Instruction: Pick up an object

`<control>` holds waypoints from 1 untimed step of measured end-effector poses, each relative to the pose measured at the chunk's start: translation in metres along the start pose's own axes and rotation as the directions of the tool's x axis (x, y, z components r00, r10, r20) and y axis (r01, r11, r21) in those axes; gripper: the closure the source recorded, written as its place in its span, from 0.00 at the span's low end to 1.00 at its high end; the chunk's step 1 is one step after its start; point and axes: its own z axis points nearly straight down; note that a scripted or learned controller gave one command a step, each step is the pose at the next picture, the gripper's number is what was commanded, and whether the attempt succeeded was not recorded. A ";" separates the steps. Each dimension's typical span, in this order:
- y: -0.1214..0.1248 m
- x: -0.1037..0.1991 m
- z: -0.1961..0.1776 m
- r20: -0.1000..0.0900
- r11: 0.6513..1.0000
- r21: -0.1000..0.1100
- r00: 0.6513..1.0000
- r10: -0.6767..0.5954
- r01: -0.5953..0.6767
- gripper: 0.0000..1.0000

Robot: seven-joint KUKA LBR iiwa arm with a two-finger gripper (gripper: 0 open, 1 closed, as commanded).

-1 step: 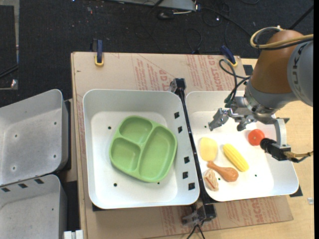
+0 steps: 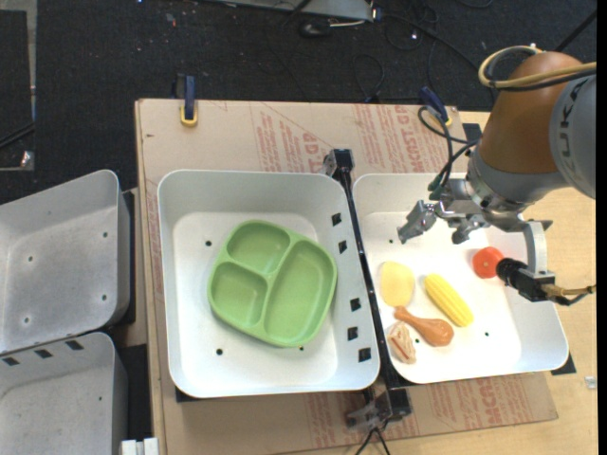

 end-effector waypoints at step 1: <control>-0.002 -0.009 0.049 0.000 1.000 0.004 1.000 0.003 -0.003 0.00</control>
